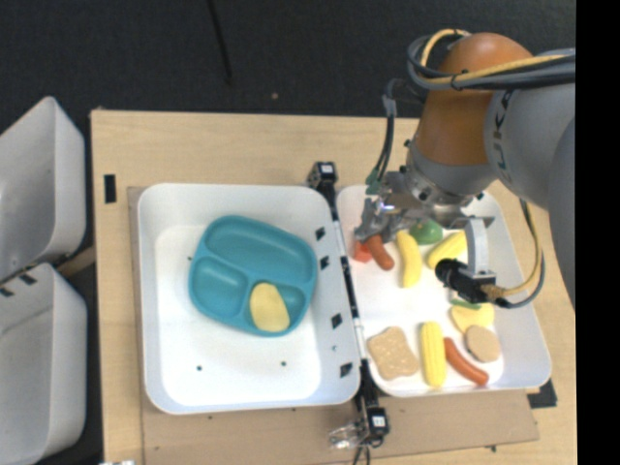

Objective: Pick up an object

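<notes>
My gripper [378,227] hangs low over the upper left part of the right bin [518,303], just above a small red sausage [375,253]. Beside the sausage lie a yellow banana-shaped piece [409,261] and a green piece [424,231], partly hidden under the wrist. A second yellow piece [448,247] lies to the right of them. Nothing visibly sits in the gripper.
Near the right bin's front are a toast slice [392,353], a yellow stick [432,355], a long red sausage [466,362], a round tan biscuit [481,343] and a yellow wedge [471,316]. The left bin [165,356] holds a teal divided plate [242,260] bearing a yellow lump [269,309].
</notes>
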Available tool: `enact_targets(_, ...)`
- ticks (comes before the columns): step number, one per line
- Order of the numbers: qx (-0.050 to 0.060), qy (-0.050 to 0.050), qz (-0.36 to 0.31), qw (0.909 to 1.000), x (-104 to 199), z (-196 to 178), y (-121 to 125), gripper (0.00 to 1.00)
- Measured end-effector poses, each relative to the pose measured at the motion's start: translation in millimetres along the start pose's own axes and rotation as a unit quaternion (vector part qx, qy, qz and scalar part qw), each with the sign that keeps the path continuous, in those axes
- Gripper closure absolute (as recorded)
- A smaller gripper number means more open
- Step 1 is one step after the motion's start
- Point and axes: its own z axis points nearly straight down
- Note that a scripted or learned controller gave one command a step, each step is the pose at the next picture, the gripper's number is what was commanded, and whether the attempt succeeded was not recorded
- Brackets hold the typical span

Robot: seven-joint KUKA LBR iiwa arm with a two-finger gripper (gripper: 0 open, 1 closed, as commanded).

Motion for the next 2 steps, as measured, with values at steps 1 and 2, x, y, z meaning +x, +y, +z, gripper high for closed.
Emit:
enact_targets(1,0.001,-0.001,0.001,1.0000,-1.2,0.4,-1.1,1.00)
enact_targets(2,0.001,-0.001,0.002,1.0000,-0.8,0.4,-6.4,1.00)
